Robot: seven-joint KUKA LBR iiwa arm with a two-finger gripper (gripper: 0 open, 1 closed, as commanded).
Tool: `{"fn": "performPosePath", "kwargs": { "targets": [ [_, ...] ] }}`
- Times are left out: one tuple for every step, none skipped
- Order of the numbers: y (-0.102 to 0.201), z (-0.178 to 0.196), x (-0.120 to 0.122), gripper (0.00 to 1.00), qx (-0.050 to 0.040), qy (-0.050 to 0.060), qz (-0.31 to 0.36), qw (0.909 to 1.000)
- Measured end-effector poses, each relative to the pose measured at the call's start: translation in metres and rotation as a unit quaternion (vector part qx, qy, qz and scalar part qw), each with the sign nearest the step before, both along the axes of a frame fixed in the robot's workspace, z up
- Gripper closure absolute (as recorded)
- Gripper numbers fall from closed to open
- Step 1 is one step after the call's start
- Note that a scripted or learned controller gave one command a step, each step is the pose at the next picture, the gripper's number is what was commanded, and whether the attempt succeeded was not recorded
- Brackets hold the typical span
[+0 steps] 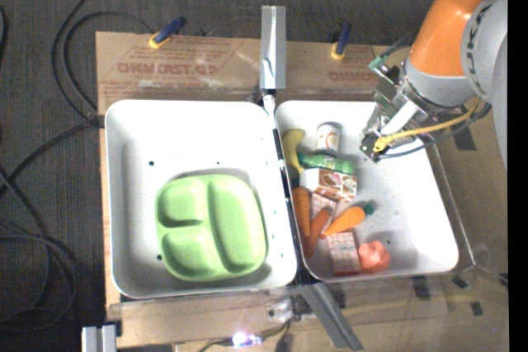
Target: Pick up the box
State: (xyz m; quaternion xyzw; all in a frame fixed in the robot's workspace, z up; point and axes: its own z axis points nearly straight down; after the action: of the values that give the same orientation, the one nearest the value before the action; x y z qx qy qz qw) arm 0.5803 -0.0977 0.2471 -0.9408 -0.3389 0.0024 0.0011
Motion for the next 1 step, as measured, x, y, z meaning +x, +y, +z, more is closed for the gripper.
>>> {"fn": "performPosePath", "kwargs": {
  "targets": [
    [0.0002,-0.0001,0.0000,0.00,0.0002,0.000,0.000,1.0000]
  ]
}}
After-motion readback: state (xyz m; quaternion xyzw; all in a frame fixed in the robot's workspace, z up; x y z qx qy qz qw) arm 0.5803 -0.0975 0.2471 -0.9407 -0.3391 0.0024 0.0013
